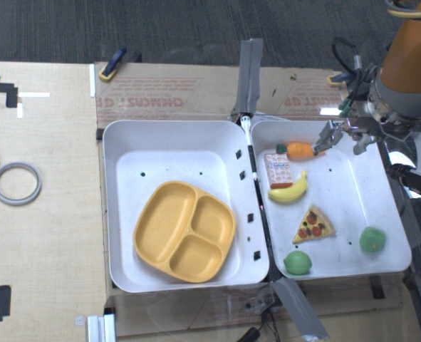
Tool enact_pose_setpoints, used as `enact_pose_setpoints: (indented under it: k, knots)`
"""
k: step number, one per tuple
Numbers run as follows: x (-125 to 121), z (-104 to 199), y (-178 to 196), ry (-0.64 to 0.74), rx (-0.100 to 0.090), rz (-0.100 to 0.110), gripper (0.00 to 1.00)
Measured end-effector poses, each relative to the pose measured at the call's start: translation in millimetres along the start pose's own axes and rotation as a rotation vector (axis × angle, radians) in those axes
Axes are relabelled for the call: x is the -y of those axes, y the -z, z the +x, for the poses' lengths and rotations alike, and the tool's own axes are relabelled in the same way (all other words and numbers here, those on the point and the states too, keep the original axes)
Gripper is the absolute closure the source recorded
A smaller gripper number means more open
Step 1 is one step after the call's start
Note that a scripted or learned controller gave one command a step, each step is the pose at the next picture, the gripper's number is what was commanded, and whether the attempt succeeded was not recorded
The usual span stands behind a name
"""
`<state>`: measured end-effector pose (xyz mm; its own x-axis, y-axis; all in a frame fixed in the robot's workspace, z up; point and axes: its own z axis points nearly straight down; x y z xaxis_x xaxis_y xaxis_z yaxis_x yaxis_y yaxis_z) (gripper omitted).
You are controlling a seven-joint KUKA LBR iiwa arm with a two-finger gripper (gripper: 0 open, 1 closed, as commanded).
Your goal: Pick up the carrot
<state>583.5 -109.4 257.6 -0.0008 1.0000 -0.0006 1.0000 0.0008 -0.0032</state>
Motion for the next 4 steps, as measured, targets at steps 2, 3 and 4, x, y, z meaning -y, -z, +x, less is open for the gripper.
enact_pose_setpoints:
  k: [2,3,4]
  knots:
    - [7,-103,133,-0.301,0.001,-0.002,0.00]
    - [56,-101,183,-0.590,0.001,0.000,0.00]
    - [68,-102,182,-0.836,0.001,0.003,0.00]
